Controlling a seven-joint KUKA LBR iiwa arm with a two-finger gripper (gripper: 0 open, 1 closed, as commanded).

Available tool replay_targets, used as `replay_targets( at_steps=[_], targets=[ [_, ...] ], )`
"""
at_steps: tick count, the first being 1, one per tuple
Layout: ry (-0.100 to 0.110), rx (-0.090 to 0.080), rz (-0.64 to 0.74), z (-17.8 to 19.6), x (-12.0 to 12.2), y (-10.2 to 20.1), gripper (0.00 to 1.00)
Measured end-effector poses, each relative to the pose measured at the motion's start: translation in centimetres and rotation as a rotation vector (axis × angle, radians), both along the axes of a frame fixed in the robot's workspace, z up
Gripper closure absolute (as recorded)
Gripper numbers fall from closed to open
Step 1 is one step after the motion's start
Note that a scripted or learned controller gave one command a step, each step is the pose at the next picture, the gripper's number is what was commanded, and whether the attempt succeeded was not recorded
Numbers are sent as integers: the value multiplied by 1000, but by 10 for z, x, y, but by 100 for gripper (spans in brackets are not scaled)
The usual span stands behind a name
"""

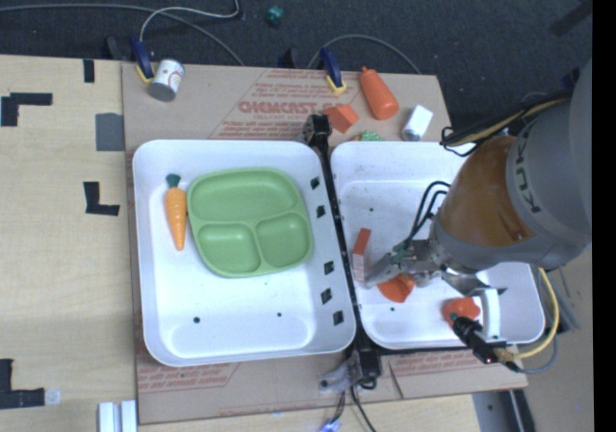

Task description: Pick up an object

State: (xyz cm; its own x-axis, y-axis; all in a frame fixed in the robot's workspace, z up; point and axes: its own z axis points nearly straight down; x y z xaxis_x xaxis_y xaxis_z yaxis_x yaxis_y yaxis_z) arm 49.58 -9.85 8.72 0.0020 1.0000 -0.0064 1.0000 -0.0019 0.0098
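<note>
Camera view puts the gripper (390, 265) low in the right bin (385, 175), near its left wall, with the grey arm (510, 199) and its orange band coming in from the right. Whether its grasp is open or closed I cannot tell; the wrist and cabling hide that. Just under it lies an orange-red piece (396, 290), touching or nearly touching the tool, and a slim red stick (361, 242) lies just to the left. Another orange piece (463, 308) sits further right, near the front wall. Judging by the pose, the orange-red piece is the likely target, since the tool hangs right over it, but nothing shows it gripped.

The left bin (154, 257) holds a green divided plate (252, 220) and a toy carrot (176, 213) lying beside the plate's left edge, apart from it. Both bins rest side by side on brown cardboard (269, 103), likely to keep them fixed in reach. Along its back edge are a small can (166, 78), two blue clips, an orange bottle-like toy (378, 93), a small orange block (345, 117) and a white block (418, 121). The cardboard lies on a pale wooden bench (58, 257) marked with black tape; dark carpet with a loose cable runs behind.
</note>
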Motion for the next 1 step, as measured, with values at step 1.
replay_targets(
  at_steps=[1],
  targets=[
    [2,3,1,9,0,1,100]
  ],
)
